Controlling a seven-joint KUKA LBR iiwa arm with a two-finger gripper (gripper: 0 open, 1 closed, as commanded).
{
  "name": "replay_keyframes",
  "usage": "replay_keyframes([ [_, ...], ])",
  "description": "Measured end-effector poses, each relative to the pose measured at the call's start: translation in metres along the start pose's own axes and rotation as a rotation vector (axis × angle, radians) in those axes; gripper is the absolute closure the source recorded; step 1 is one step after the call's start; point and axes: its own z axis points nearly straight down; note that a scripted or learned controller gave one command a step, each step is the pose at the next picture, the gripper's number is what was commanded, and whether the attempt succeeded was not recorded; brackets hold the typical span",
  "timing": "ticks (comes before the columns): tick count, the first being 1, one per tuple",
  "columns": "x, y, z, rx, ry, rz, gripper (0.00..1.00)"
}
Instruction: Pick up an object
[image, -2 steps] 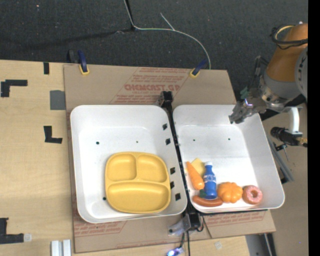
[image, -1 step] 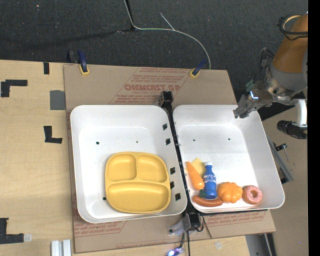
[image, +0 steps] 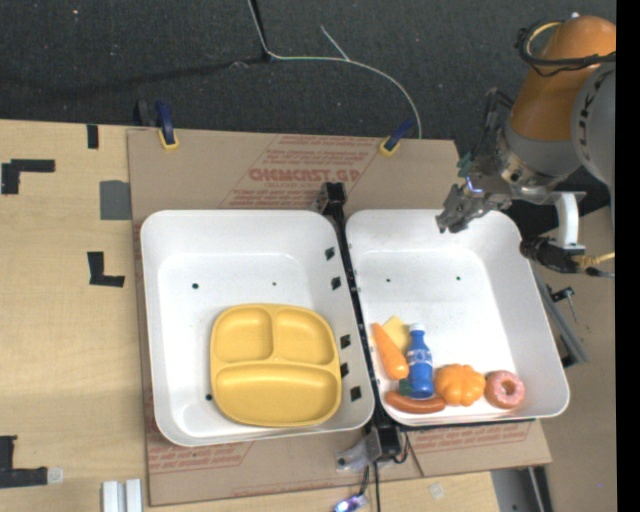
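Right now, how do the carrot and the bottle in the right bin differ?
The carrot is orange and tapered; the bottle is blue with a white cap and label. The carrot slants from upper left to lower right, while the bottle runs nearly straight up the view. The carrot is on the bottle's left. Both lie close together near the right bin's front edge.

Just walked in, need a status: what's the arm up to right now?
The gripper sits over the far rim of the right bin, with nothing visibly in it. The toys lie clustered at that bin's near edge: a carrot, blue bottle, hot dog, small pumpkin and pink donut. The left bin holds a yellow divided plate. No pick made yet.
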Motion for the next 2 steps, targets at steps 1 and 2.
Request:
replay_keyframes([
  [1, 0.064, -0.006, 0.002, 0.001, 0.0, 0.0, 1.0],
  [2, 0.12, -0.02, -0.001, 0.002, 0.0, -0.001, 1.0],
])
